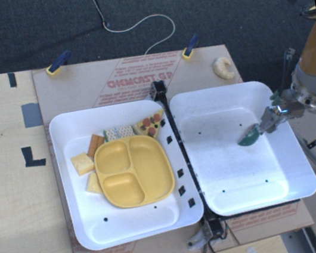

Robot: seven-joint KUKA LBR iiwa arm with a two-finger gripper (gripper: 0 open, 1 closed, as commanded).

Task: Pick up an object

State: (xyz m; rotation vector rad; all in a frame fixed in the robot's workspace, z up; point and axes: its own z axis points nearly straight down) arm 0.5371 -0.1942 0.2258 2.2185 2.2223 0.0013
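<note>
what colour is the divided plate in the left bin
Yellow: the divided plastic plate, clearest in the camera view.

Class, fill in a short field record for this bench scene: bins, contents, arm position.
left bin: yellow divided plate with small food-like pieces beside and behind it
right bin: small teal object near its right side
gripper: over the right bin, tip at the teal object; grasp not discernible
outside bins: pale ring-shaped item on the board
</note>
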